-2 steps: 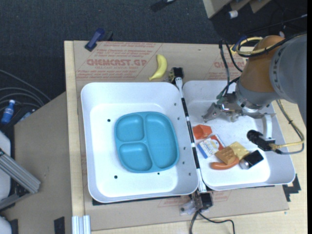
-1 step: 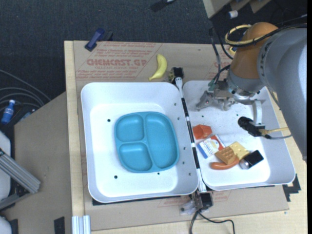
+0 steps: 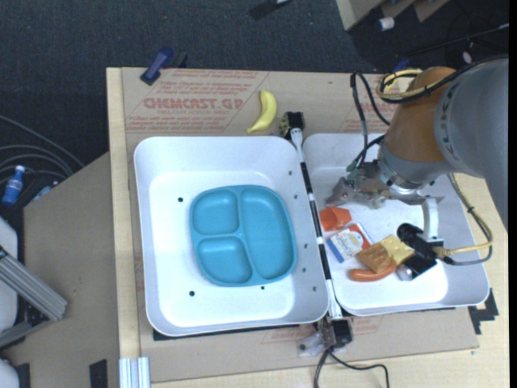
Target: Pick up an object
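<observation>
Blue divided plate (image 3: 242, 234): one; yellow banana (image 3: 263, 111): one.

Gripper (image 3: 353, 186) fingers perhaps blurred beneath wrist

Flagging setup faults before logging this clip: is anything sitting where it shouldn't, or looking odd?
Yes: a yellow banana lies outside both bins, on the cardboard behind the left bin, beyond the pile of items in the right bin. Nothing looks spilled or damaged.
</observation>
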`<state>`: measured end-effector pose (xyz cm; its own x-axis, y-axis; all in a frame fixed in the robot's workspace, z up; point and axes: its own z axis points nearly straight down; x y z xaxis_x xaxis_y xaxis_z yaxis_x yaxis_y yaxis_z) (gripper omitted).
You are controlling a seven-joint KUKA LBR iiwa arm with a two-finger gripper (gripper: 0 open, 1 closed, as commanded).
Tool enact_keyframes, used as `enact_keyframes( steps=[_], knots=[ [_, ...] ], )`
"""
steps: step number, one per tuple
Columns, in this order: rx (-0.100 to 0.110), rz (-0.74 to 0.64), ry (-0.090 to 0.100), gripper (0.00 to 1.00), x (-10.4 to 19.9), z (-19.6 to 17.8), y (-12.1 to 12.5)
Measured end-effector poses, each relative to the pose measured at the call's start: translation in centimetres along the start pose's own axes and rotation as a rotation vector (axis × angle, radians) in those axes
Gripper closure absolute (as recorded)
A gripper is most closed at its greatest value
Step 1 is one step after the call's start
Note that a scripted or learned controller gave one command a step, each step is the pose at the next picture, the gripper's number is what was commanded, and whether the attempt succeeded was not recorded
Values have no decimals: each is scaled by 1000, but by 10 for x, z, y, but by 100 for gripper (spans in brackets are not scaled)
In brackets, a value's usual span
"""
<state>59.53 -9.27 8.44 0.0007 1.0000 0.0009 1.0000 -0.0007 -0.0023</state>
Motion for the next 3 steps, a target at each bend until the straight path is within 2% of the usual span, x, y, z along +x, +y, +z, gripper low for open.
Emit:
enact_keyframes(
  steps=[1,2,3],
  knots=[
    [-1,0,0,100,0,-10,0],
    [-1,0,0,0,0,-10,0],
    [-3,-1,-1,0,-3,0,35]
  ],
)
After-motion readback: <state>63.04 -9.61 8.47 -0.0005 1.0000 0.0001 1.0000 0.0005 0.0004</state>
